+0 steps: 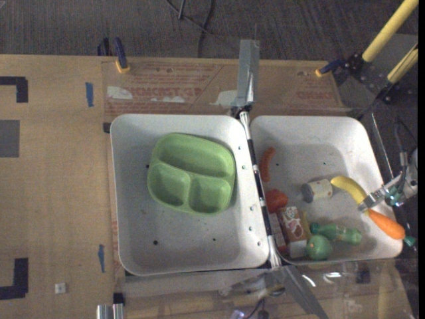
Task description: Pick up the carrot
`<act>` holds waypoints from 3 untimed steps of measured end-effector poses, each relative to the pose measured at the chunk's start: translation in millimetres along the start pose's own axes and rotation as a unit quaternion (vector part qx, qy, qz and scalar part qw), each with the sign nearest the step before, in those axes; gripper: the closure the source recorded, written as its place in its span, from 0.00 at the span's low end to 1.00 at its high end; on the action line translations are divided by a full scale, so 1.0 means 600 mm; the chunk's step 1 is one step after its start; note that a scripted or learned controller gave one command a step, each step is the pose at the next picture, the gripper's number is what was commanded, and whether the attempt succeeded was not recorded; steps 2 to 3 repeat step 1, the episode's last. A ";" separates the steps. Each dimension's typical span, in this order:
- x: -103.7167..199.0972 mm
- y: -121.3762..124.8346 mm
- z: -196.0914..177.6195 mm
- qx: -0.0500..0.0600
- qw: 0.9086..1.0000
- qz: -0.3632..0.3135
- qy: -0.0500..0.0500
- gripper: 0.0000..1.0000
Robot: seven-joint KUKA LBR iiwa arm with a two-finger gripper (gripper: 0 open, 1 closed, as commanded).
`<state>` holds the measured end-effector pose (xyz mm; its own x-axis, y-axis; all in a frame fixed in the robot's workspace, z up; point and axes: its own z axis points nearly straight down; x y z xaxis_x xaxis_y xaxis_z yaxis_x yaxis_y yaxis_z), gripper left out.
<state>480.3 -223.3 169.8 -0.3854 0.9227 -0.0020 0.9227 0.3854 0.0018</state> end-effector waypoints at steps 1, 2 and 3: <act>-0.002 0.002 -0.017 -0.002 1.000 0.000 -0.002 1.00; -0.002 0.002 -0.017 -0.002 1.000 0.000 -0.002 1.00; -0.002 0.002 -0.017 -0.002 1.000 0.000 -0.002 1.00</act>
